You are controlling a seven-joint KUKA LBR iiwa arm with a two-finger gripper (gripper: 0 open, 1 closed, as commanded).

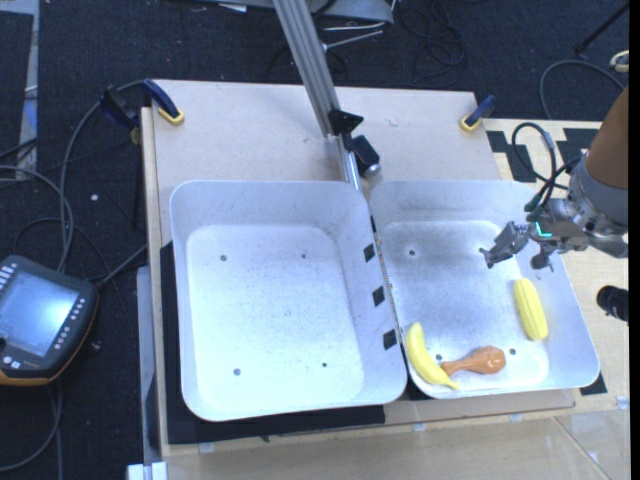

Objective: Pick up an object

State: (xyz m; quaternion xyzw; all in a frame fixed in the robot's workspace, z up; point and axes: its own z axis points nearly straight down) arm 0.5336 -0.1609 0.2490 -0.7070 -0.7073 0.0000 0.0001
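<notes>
Three small toy foods are seen lying in the right bin point(575, 298), all towards its front edge. A corn cob point(530, 308), yellow and stubby, lies near the bin's right wall, its length running front to back. A banana point(425, 356), yellow and curved, rests against the bin's left wall at the front corner. Just beside it, close to touching, a drumstick point(478, 362), orange-brown, lies crosswise along the front edge, with its thin end towards the banana.

All three are judged to be light, hollow plastic: stiff, smooth, probably a little slippery, and not fragile. The corn cob is thought the easiest to take, since it lies apart from the others; it would best be gripped across its middle, over the narrow width. The banana is crowded by the wall and the drumstick, so room for fingers there looks scant.

The gripper point(514, 244) is seen above the bin's floor, behind the corn cob and towards the back right. Nothing is seen held in it; whether its tool is apart or together cannot be told. The grey arm enters from the right edge.

The left bin point(270, 298) sits alongside on the bench point(260, 138), whose back corners carry yellow clamps point(172, 116).
</notes>
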